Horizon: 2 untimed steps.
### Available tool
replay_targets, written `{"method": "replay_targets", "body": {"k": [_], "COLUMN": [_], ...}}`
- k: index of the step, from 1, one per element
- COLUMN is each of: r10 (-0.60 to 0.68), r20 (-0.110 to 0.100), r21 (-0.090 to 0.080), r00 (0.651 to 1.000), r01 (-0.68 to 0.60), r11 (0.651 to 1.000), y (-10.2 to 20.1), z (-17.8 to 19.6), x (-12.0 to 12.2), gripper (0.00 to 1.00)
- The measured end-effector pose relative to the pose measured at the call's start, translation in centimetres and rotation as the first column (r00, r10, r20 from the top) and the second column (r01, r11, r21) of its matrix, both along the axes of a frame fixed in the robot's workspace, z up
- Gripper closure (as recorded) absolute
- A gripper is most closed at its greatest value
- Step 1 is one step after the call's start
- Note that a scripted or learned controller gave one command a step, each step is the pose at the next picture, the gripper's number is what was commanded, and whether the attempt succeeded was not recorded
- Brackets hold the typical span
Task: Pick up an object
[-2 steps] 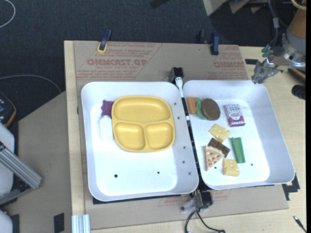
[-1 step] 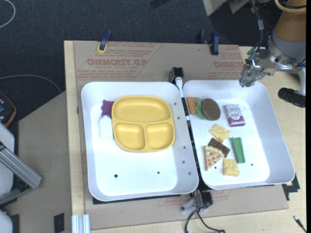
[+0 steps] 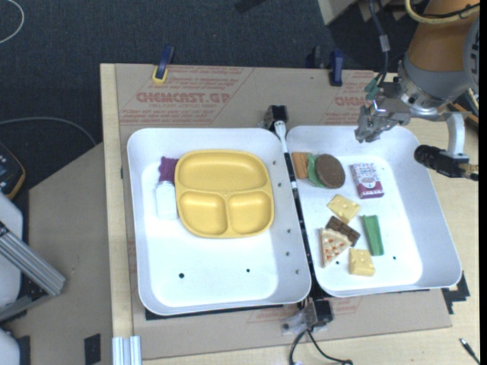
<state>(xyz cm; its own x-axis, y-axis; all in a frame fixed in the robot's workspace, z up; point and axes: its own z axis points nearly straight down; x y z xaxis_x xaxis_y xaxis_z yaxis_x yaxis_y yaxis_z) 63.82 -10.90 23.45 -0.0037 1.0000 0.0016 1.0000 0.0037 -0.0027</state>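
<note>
My gripper [image 3: 368, 132] hangs over the far edge of the right bin [image 3: 426, 204], above and behind the toy food, with nothing seen between its fingers. Below it lie a brown round patty [image 3: 330, 170] beside an orange piece [image 3: 301, 165] and a green piece, and a small pink-and-white box [image 3: 367, 179]. Nearer the front are a yellow cheese wedge [image 3: 342, 206], a pizza slice [image 3: 332, 245], a dark brown piece [image 3: 342, 230], a green stick [image 3: 372, 234] and another yellow cheese block [image 3: 361, 262].
The left bin [image 3: 221, 280] holds a yellow three-compartment plate [image 3: 224, 192], with a purple piece [image 3: 167, 168] and a white bottle [image 3: 165, 199] at its left. A raised divider [image 3: 291, 196] separates the bins. Clamps stand at the board's far edge.
</note>
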Motion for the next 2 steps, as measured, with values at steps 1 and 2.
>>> {"method": "replay_targets", "body": {"k": [1, 2], "r10": [0.001, 0.001], "r20": [-0.001, -0.001], "r21": [0.002, 0.001], "r00": [1.0, 1.0], "r01": [-0.001, -0.001], "r11": [1.0, 1.0], "y": [5.3, 9.3], "z": [-1.1, -0.5], "x": [-1.4, -3.9], "gripper": [1.0, 1.0]}}
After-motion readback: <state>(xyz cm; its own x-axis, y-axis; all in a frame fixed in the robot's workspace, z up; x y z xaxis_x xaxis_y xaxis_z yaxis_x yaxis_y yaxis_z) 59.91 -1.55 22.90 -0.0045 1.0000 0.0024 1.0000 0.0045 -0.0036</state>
